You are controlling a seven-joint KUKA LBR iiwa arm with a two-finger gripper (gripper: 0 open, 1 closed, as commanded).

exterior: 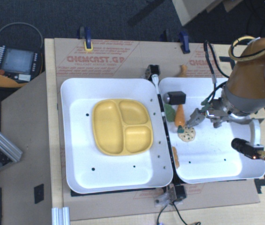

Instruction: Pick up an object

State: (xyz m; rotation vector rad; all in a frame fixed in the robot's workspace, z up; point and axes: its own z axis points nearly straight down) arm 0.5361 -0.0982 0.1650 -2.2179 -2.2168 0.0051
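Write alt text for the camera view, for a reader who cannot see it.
A grey and orange robot arm reaches into the right white bin, its gripper beside a toy carrot and a speckled cookie. The left white bin holds a yellow divided plate.

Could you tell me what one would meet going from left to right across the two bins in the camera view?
Left bin's rim → yellow divided plate → right bin's rim, with an orange carrot-shaped piece and a speckled cookie beside it → tool → orange-banded arm.
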